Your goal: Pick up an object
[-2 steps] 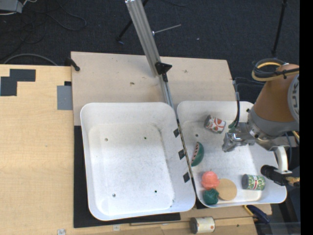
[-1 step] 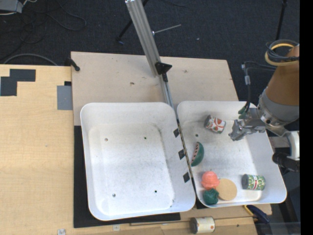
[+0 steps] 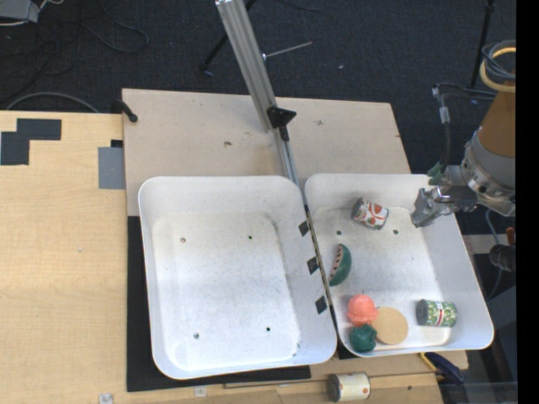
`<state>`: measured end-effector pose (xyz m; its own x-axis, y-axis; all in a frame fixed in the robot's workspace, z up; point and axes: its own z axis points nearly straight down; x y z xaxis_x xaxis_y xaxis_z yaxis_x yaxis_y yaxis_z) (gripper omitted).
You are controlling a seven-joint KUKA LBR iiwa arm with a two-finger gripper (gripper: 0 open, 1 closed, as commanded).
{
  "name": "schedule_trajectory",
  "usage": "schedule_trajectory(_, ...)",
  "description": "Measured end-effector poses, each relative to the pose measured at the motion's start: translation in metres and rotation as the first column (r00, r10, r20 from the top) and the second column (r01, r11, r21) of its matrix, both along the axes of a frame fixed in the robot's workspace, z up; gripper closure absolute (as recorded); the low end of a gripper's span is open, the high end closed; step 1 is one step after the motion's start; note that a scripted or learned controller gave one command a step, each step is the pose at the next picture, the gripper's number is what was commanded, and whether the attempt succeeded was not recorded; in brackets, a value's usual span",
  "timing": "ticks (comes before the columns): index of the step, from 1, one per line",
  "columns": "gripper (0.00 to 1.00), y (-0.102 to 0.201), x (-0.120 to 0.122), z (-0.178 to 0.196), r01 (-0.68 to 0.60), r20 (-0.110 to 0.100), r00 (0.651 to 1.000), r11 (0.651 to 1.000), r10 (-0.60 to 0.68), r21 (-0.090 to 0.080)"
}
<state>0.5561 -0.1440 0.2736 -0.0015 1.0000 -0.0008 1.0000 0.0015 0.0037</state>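
Bench surface (image 3: 59, 251) is light wood at the left, with a paler board (image 3: 210, 137) behind two white bins set side by side on a black mat.

1. Nearest the camera, a small cylinder (image 3: 349, 386) lies on the bench edge, outside the bins.
2. Left bin (image 3: 168, 200) carries no objects on its speckled floor.
3. Right bin (image 3: 472, 310) holds six objects. Along its near wall: a dark green lump (image 3: 364, 338), touching a tan disc (image 3: 391, 326); a pink ball (image 3: 361, 308) just behind the lump; a green can (image 3: 436, 313) on its side toward the right wall, near the disc but apart from it.
4. A watermelon slice (image 3: 339, 264) rests against the divider between the bins.
5. A red-and-white can (image 3: 370, 214) lies tilted in the far part of the right bin.
6. Gripper (image 3: 425, 207) hangs over the far right part of the same bin, near the red-and-white can but apart from it. Nothing is seen between its fingers; whether they are spread or closed cannot be told.
7. Beyond the bins, a slanted metal rail (image 3: 253, 70) rises from the board toward the dark floor.
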Motion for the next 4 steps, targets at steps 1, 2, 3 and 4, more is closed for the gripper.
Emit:
schedule_trajectory(1,1.00,0.058,0.013,-0.002,-0.004,-0.005,1.000,1.000,0.004,0.003)
schedule_trajectory(2,1.00,0.098,0.031,-0.017,-0.001,-0.006,1.000,1.000,0.001,0.002)
schedule_trajectory(3,1.00,0.146,0.041,-0.017,-0.002,-0.005,1.000,1.000,0.002,0.002)
schedule_trajectory(4,1.00,0.187,0.053,-0.035,-0.002,-0.007,1.000,1.000,0.002,0.001)
